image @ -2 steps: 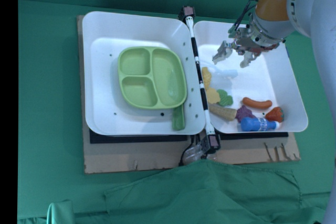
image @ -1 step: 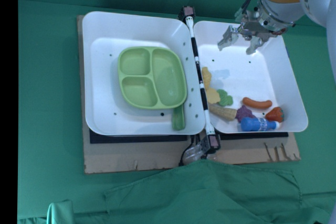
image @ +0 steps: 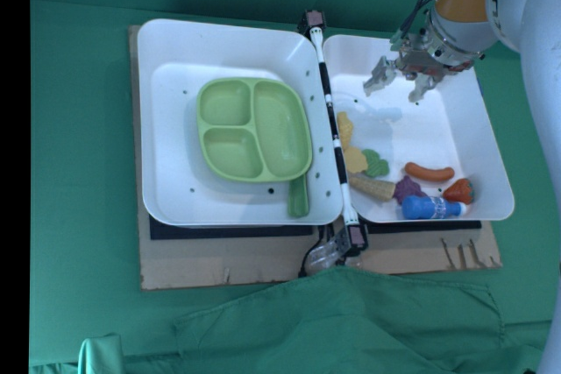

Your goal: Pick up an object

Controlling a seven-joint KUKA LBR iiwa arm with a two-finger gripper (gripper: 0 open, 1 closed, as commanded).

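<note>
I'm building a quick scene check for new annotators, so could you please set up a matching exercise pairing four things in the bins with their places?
Things:
1. green divided plate
2. sausage
3. blue bottle
4. gripper

Places:
A. near the front rim of the right bin
B. above the back part of the right bin
C. in the left bin
D. right bin, just behind the strawberry

Pairs: 1-C, 2-D, 3-A, 4-B
</note>
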